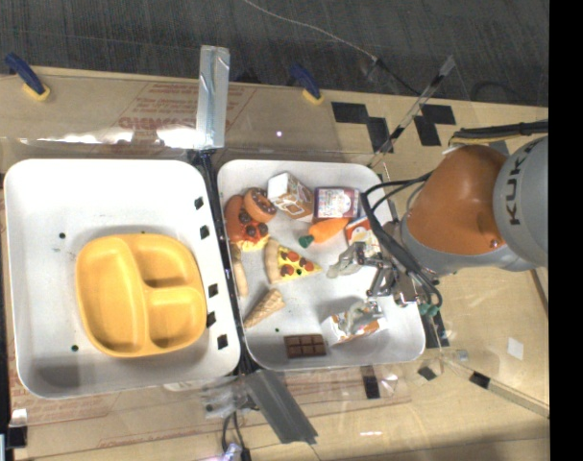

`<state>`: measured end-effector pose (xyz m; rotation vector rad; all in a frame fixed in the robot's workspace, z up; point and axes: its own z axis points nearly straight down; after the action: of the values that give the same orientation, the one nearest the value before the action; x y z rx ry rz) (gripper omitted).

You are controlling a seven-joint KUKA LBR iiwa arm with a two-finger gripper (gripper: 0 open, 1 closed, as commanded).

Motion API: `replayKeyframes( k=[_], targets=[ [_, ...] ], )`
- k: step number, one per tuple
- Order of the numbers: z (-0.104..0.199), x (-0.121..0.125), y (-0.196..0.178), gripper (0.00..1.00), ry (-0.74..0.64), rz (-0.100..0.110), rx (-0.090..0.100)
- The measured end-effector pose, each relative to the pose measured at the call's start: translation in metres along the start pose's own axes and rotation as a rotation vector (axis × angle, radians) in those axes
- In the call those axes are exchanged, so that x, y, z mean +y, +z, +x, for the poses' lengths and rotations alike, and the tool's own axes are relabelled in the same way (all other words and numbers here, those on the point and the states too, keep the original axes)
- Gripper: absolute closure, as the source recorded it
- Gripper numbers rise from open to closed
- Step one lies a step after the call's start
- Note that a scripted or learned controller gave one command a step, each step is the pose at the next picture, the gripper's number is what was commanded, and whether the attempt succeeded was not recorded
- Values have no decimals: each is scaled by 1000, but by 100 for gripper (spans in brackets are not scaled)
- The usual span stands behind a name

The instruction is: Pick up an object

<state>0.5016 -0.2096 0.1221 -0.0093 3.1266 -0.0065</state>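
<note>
Rising closest to the lens, the grey arm (522, 209) with its orange band (454, 209) reaches in from the right over the right-hand bin (272, 358). Its pincer (368, 277) hangs low above the right half of that bin, among cables and metal parts; whether it is open or closed cannot be told, and nothing can be seen held in it.

Toy food lies scattered in the right bin. A chocolate bar (304, 345) sits near the front wall, with an ice-cream cone (263, 305) to its upper left. A pizza slice (289, 262) lies near the middle, and a round orange pastry (249, 219) rests against the left wall. Along the back are a small white carton (291, 194) and a purple-labelled packet (335, 202), just beside each other. A carrot (325, 230) lies in front of the packet, near the pincer. A small orange-and-white piece (354, 323) lies just below the pincer, close to the bin's front right corner.

The left bin (41, 181) holds a yellow divided tray (140, 293), set flat near its middle. Both bins stand side by side on the tabletop (493, 334).
</note>
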Motion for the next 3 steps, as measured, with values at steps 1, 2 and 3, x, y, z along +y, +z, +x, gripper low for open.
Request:
replayKeyframes(
  k=[1,2,3],
  targets=[
    [-47,32,11,0,27,9,-28],
    [-26,103,25,0,121,-2,4],
    [-48,103,25,0,218,-2,7]
  ],
)
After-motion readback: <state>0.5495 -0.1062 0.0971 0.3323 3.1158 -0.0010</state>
